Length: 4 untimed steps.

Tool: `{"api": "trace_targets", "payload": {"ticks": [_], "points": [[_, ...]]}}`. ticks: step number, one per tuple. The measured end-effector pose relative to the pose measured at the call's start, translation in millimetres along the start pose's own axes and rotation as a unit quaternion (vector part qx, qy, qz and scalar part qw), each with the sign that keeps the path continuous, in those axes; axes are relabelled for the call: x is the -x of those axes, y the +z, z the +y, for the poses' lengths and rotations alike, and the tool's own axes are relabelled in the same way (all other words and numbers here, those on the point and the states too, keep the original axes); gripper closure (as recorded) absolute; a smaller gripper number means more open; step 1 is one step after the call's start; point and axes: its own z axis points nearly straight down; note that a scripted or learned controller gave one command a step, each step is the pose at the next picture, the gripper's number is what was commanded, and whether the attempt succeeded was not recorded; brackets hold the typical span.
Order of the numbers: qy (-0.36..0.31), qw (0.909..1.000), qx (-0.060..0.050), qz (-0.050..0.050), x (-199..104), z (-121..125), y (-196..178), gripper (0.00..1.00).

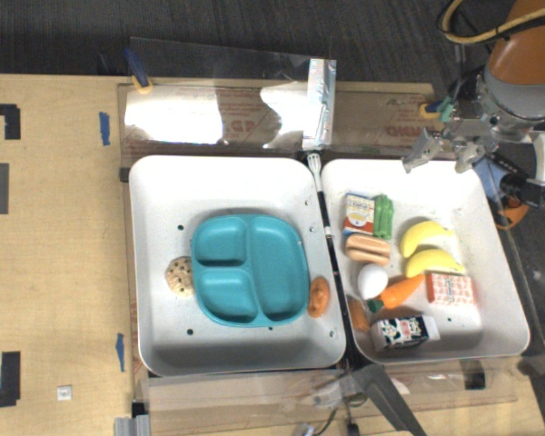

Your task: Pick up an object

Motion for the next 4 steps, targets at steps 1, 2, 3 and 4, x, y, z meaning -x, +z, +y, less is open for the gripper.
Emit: {"api": "trace_targets", "payload": {"ticks": [1, 2, 3, 4], "points": [[-0.066, 0.9978, -0.004, 0.001, -12, -76, 112, 0.00], [-0.069, 0.9976, 0.006, -0.001, -5, -64, 158, 0.00], [0.038, 0.9993, 0.005, -0.001, -8, 1, 158, 0.00], [0.038, 0.9993, 0.006, -0.002, -8, 2, 146, 1.00]]}}
